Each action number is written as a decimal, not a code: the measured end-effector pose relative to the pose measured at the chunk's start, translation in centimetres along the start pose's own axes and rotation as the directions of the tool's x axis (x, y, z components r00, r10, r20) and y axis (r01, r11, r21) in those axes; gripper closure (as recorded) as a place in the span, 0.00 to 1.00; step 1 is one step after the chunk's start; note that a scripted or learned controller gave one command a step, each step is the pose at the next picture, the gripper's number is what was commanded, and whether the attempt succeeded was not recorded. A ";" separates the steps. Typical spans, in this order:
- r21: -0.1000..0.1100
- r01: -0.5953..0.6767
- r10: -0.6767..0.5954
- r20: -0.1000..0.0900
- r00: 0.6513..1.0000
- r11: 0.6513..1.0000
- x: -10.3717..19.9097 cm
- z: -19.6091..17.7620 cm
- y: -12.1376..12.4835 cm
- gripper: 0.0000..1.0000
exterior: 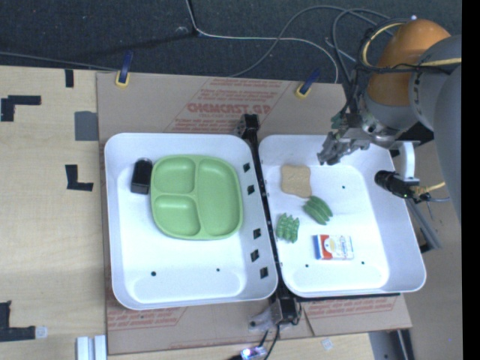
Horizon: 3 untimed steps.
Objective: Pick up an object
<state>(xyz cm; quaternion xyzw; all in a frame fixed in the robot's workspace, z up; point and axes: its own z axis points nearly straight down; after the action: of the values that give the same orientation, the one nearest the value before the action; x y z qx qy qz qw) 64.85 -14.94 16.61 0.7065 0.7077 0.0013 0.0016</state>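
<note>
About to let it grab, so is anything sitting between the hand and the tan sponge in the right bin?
Nothing visible. The hand hangs over bare bin floor just right of the sponge.

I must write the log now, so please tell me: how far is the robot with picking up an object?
Nothing looks done yet: the bread slice, the two green items and the small box all lie in the right bin. In hand: the gripper is above that bin's upper part, apart from the bread. Left: going down, grasping and lifting one object.
</note>
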 end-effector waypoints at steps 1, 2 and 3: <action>-0.002 0.001 0.000 0.000 1.000 1.000 0.2 -6.4 -0.2 1.00; 0.003 0.000 0.000 -0.001 1.000 1.000 0.3 -8.2 -0.1 1.00; 0.007 0.003 -0.003 -0.002 1.000 1.000 5.6 -6.6 -0.9 1.00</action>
<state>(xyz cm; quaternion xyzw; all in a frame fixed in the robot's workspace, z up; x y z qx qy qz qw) 63.86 -9.36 23.24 0.7053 0.7089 -0.0006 -0.0014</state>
